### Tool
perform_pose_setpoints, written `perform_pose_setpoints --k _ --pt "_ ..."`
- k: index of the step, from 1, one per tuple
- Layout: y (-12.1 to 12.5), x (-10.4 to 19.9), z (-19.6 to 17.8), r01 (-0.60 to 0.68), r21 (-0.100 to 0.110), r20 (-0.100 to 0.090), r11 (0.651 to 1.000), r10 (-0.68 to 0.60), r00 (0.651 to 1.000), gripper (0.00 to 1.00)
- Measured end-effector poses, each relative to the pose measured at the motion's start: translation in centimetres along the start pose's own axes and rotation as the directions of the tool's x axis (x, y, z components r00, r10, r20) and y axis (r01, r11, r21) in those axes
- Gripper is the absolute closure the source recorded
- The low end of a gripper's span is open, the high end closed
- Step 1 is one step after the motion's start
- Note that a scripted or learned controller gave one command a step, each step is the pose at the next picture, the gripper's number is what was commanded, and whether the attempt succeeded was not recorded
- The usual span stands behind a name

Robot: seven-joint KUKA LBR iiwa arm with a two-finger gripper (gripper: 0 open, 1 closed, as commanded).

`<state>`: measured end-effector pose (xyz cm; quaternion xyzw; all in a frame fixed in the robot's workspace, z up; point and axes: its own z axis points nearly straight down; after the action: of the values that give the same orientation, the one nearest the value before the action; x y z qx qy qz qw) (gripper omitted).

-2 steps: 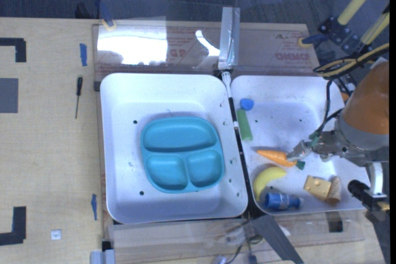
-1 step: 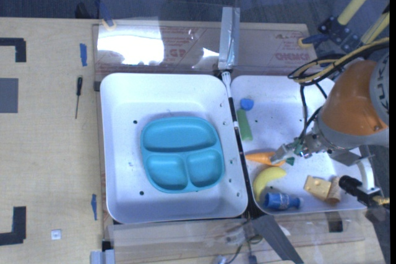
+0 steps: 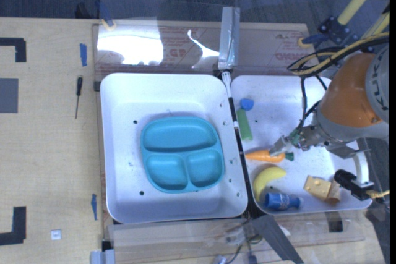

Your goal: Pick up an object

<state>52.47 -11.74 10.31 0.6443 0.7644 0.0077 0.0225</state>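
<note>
Carrot [image 3: 265, 156] is lying in rt bin [image 3: 272, 93], w/ banana [image 3: 270, 177] just below it. Hand [image 3: 283, 146] is hovering right by carrot's rt end; can't tell its grip state.

I can read no text for certain. Faint reddish print runs along the brown board [image 3: 272, 46] behind my bins, too blurred to make out. White letters on my arm [image 3: 378, 80] are cut off at the edge.

Glossy white plastic bins [image 3: 117, 133], smooth matt blue plastic tray [image 3: 181, 153], pale wood-grain bench [image 3: 43, 151].
</note>
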Motion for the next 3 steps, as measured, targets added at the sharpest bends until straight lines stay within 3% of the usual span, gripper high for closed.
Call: perform_pose_setpoints --k 1,2,3 --pt "-3.3 -3.4 -8.6 -0.016 0.03 -0.018 0.999 0.016 1.0 0.0" --pt "0.1 -3.2 0.5 0.05 0.031 -0.021 0.998 -0.05 0.999 0.0" --pt "-4.0 2.6 1.2 0.102 0.029 -0.021 0.994 -0.101 0.995 0.0"
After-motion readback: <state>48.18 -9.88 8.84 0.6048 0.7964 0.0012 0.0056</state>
